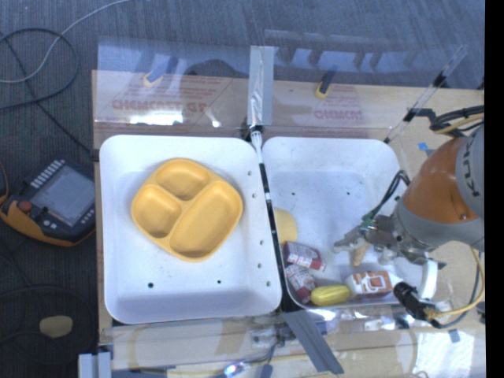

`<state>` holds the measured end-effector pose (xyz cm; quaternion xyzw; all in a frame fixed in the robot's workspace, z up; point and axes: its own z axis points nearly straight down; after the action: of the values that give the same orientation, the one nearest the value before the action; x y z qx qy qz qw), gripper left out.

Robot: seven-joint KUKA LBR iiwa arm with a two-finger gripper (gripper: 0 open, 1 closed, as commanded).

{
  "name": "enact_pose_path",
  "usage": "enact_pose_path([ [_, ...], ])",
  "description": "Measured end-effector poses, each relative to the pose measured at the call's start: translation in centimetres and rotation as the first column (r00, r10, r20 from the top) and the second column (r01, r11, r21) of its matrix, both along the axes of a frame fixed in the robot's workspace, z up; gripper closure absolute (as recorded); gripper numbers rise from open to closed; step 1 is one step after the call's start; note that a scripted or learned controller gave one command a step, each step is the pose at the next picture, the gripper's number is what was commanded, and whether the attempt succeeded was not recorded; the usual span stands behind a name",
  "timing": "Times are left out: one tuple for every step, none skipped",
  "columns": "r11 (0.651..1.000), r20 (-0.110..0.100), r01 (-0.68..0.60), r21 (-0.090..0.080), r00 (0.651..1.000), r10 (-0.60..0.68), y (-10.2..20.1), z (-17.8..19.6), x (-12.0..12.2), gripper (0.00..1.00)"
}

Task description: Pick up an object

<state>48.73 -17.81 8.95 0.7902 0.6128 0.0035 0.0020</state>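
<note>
Packets and a yellow lemon-shaped toy (330, 294) huddle in the right bin's (331, 164) near corner. The gripper (364, 244) hangs just above and right of them; whether it is clenched or released cannot be told. Nearest lies the orange-labelled packet (370, 283), directly below it.

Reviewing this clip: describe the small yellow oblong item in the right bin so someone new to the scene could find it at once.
Start at the right bin, the one without the yellow divided plate. Along its near edge lies a cluster of small items; the yellow oblong item lies there between two red-and-white packets and an orange-and-white packet. It alone is plain, smooth yellow with rounded ends, with no printing.
</note>
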Motion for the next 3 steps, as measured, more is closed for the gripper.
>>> enact_pose_path([
  [0.994,0.000,-0.108,-0.002,0.994,0.108,-0.4,0.0,3.1,0.00],
  [0.994,0.001,-0.111,0.002,0.994,0.111,-0.2,0.7,3.3,1.00],
  [0.981,-0.013,-0.194,-0.001,0.981,0.194,5.8,10.7,5.7,1.00],
])
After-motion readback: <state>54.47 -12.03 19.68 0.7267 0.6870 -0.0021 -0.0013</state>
